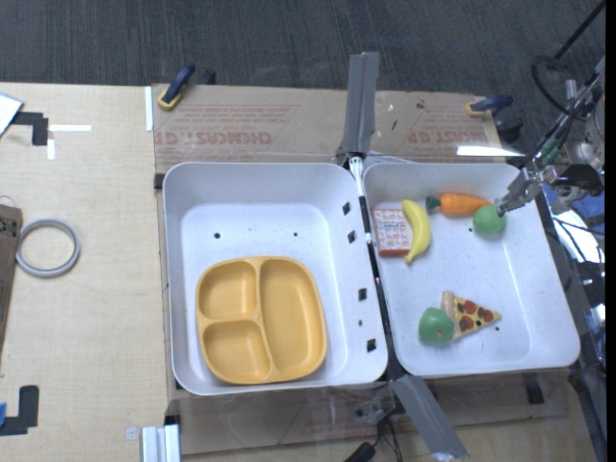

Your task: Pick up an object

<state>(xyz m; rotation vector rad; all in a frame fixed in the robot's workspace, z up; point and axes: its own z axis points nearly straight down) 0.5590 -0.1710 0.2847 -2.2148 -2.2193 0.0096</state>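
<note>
The jaws [507, 200] sit low at the far right corner of the right bin [539, 296], touching or just above a green ball [489, 221]; whether they are open or closed cannot be told. The ball lies just left of and nearer than the tips, beside a carrot [462, 202] whose long axis runs left-right.

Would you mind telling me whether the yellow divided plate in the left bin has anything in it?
Empty. The yellow three-compartment plastic plate lies flat in the left white bin, and all three compartments show only bare yellow surface.
</note>
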